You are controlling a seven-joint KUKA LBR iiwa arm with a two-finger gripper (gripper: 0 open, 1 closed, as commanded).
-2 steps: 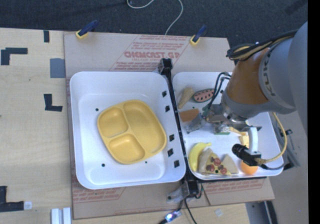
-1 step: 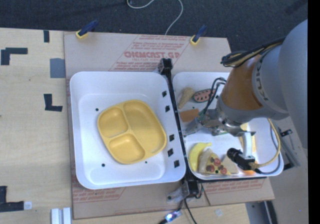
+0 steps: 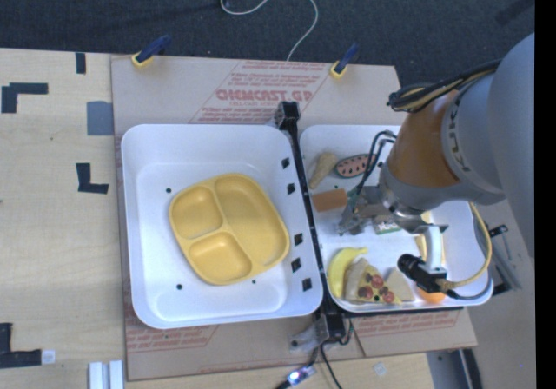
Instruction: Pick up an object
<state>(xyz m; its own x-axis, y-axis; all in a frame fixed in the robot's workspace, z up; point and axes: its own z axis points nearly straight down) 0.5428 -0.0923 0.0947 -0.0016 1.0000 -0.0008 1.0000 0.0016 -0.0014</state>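
My gripper [image 3: 354, 220] hangs low in the middle of the right bin [image 3: 395, 134], under the grey arm with its orange band. Just to its left lies a brown block [image 3: 328, 201], close to the metal tips. A tan wedge [image 3: 321, 168] and a watermelon slice [image 3: 352, 165] rest toward the bin's far side. Toward the bin's front edge lie a yellow banana [image 3: 340, 264], a pizza slice [image 3: 372, 283] and a small orange piece [image 3: 432, 296]. I see nothing between the fingers.
The left bin [image 3: 143, 205] holds a yellow divided plate [image 3: 228, 227]. A black divider [image 3: 300, 196] runs between the two bins. Both bins sit on a cardboard sheet [image 3: 261, 88] with blue and yellow clamps at its far corners.
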